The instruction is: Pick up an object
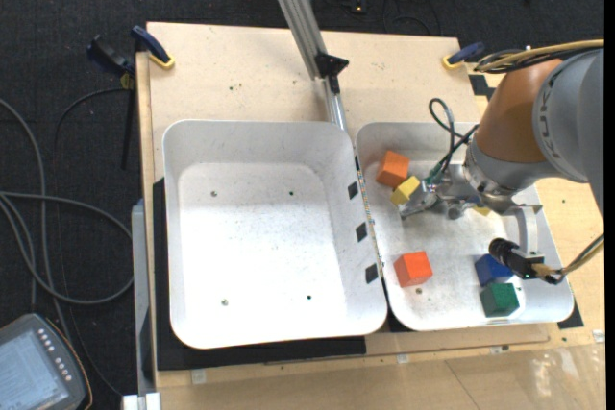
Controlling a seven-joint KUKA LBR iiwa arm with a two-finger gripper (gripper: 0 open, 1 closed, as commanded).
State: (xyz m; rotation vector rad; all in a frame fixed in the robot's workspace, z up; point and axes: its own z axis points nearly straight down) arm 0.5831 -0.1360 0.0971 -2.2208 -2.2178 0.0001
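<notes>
Spanning the left half of the bench, the larger white bin (255,235) sits against the smaller right bin (461,307), where all the blocks lie. At the upper left of the right bin, an orange block (392,167) rests just above a small yellow block (405,190), the two touching or nearly so. Immediately right of the yellow block is the gripper (419,202), its tip low over the bin floor and just beside that block; whether it touches or grips the block cannot be told, nor how its jaws stand. A second orange block (414,268) lies lower in the bin, apart from the gripper. From the right edge of the frame, the grey arm (567,115) reaches in, its orange band (514,115) above the wrist, angled down and leftward. At the lower right, a blue block (491,268) sits just above a green block (500,300), a black cable fitting (514,258) overlapping the blue one.
</notes>
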